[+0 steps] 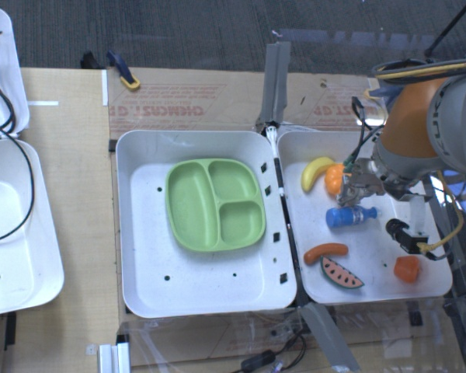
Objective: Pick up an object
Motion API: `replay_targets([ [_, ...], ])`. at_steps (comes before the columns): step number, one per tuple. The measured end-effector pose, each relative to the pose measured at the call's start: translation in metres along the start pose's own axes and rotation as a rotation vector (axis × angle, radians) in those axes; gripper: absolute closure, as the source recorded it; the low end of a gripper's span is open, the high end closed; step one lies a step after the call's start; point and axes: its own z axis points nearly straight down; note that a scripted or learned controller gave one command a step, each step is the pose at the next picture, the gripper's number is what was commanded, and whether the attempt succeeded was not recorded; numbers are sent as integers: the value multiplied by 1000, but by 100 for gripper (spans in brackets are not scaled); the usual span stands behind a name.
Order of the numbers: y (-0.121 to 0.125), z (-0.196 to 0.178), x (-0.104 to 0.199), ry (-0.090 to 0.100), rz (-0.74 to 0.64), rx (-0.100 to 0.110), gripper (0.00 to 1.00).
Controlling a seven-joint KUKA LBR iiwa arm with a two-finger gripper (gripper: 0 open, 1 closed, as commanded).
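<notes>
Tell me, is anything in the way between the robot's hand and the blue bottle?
Nothing visible is. The hand hangs right above the blue bottle in the right bin. The orange fruit and banana lie close beside the hand, off to the side, not under it.

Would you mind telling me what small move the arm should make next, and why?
Probably a short, straight descent. The gripper hovers in the right bin just above the blue bottle, beside the orange fruit and banana. No item shows between its fingers, so nothing is picked yet, and the bottle looks like the nearest target.
</notes>
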Motion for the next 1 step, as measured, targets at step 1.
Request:
replay_targets([
  [1, 0, 0, 0, 0, -1, 0, 0],
])
